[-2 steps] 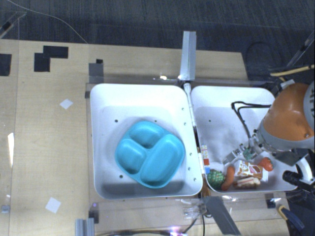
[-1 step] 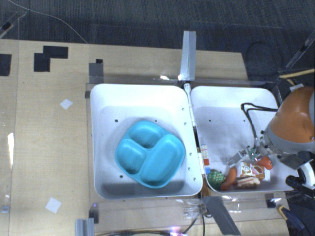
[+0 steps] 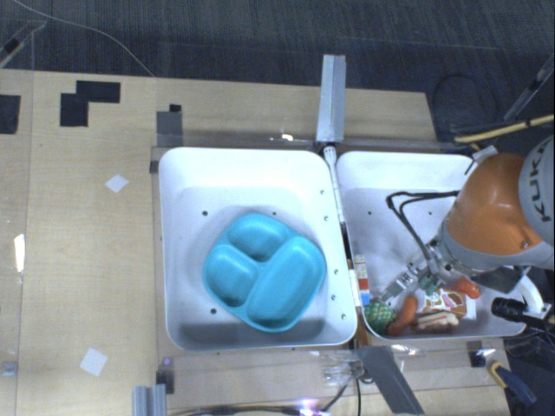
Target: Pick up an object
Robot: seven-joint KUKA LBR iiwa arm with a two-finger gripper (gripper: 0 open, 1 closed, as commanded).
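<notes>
- The gripper [image 3: 408,282] hangs low over the near-left part of the right bin [image 3: 381,189], its metal tip slanting down and to the left; whether it is spread or pressed together I cannot tell, as the parts are small and blurred.
- Just below the tip lies one orange carrot-shaped toy [image 3: 404,314], its long axis running from upper right to lower left, the lower end darker and reddish. It looks close to the tip, but contact cannot be judged.
- Left of the carrot and touching it sits one round green toy [image 3: 376,315], tucked into the bin's near-left corner.
- Right of the carrot lies one hot-dog-like toy [image 3: 436,321], long axis roughly left to right, along the bin's near wall.
- Above that, just right of the tip, is one white packet with red print [image 3: 442,301], and one small red-orange piece [image 3: 469,289] beside it, partly under the wrist.
- The toys crowd together in that corner, so the carrot is hemmed in on both sides and by the near wall.
- One black cable [image 3: 408,206] loops over the bin floor behind the tip.
- Up and to the right rises the arm, with its orange band [image 3: 490,206].
- Well off to the left, the left bin [image 3: 182,180] holds one blue three-compartment tray [image 3: 264,269].
</notes>
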